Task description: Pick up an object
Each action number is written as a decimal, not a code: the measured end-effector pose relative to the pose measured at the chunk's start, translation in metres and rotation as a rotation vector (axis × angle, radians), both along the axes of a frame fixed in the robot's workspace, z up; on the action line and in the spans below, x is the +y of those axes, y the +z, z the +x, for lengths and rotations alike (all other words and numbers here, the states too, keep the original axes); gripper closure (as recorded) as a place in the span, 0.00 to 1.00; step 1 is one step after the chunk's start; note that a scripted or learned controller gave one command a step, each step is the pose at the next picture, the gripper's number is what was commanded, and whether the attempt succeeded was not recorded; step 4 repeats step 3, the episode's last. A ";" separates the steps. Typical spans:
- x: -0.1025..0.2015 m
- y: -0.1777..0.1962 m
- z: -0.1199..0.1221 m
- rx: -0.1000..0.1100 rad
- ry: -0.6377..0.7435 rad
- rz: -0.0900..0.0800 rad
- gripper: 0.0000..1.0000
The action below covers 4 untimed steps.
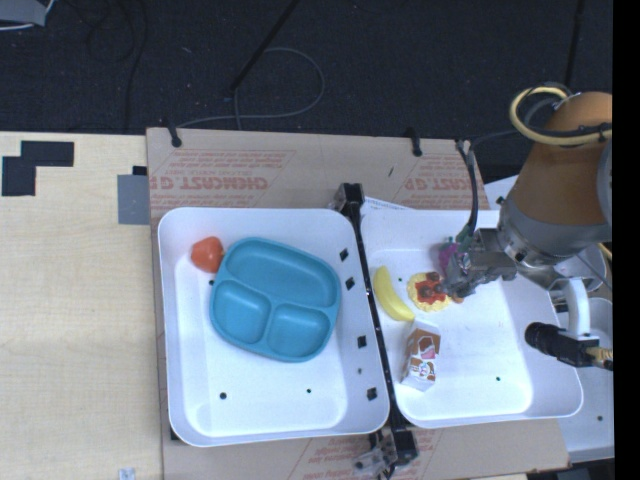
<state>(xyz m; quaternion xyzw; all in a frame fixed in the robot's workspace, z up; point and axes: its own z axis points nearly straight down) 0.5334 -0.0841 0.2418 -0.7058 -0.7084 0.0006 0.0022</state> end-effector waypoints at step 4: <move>0.168 -0.006 0.014 -0.001 0.001 -0.001 1.00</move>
